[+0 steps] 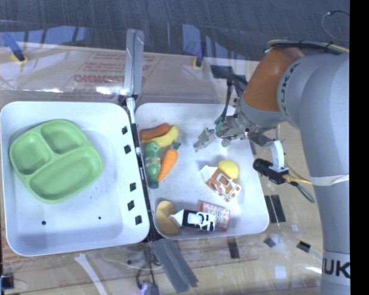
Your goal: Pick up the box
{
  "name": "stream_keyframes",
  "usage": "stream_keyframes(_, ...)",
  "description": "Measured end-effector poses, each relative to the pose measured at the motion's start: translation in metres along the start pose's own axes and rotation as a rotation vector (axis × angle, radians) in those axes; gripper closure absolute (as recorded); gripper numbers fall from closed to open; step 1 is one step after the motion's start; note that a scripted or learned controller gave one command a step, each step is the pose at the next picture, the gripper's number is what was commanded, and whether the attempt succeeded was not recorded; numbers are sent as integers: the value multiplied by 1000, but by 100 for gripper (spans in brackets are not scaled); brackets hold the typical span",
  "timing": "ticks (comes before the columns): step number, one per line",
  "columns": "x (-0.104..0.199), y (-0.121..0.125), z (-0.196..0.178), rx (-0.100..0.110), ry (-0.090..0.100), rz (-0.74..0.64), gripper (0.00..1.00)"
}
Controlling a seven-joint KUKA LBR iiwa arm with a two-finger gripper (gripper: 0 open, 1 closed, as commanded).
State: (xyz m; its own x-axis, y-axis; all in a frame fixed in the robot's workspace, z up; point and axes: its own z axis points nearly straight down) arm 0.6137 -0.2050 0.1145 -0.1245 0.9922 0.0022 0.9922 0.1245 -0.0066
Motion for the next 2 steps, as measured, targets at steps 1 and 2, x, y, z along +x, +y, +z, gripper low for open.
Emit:
stream_keyframes(1,-10,36,26,-2,-1,136,0)
stream_keyframes(2,-9,36,19,3,0,130,100)
